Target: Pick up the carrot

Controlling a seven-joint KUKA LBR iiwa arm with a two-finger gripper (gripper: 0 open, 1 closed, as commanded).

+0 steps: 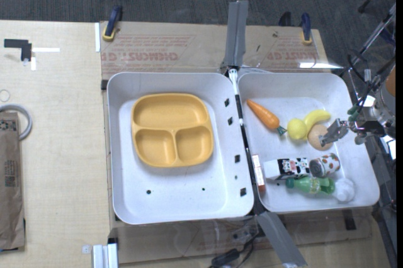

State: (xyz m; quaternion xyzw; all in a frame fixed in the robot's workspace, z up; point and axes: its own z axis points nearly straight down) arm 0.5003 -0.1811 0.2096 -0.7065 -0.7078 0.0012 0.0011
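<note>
From above, my gripper (335,132) hangs at the right side of the right bin (296,79), fingers a little apart with nothing between them, tips just over a tan round piece (318,135). The carrot (263,114) lies well to my left, in the far left part of that bin, tilted, green end toward the yellow lemon (296,129). A banana (317,117) sits just right of the lemon. Nearer, a cow-print carton (289,167) and a green bottle (312,185) lie along the bin's near side. The left bin (126,185) carries a yellow divided plate (172,129).
</note>
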